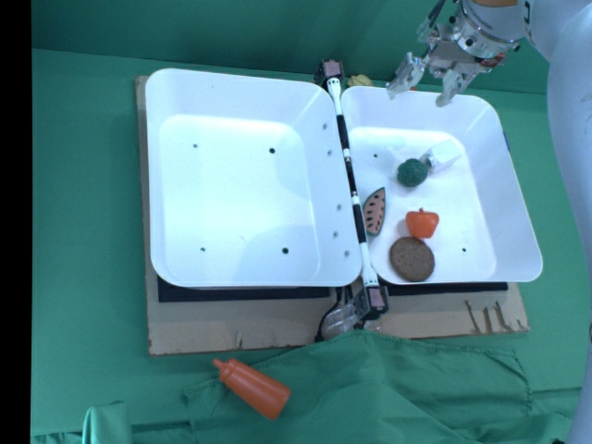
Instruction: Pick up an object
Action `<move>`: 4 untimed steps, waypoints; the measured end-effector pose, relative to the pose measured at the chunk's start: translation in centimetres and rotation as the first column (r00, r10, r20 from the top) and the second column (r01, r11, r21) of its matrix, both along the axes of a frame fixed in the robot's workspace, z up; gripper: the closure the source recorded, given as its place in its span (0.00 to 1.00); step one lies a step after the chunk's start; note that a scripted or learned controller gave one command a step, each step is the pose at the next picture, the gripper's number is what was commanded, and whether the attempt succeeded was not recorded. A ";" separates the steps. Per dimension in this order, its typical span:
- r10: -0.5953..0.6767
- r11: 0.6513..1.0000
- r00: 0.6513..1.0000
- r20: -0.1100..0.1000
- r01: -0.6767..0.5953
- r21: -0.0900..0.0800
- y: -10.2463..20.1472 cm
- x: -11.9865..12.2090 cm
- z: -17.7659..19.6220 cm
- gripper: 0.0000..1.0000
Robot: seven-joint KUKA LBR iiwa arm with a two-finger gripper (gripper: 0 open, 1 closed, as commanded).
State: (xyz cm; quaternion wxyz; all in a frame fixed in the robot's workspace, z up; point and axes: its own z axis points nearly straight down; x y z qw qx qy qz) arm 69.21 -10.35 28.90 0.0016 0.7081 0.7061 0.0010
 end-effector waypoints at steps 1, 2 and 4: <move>0.000 1.000 1.000 0.000 0.000 0.000 0.0 0.0 0.0 0.00; 0.000 1.000 1.000 -0.004 0.000 -0.001 0.6 -0.1 -5.6 0.00; -0.002 1.000 1.000 0.009 0.002 -0.005 0.4 0.2 -8.8 1.00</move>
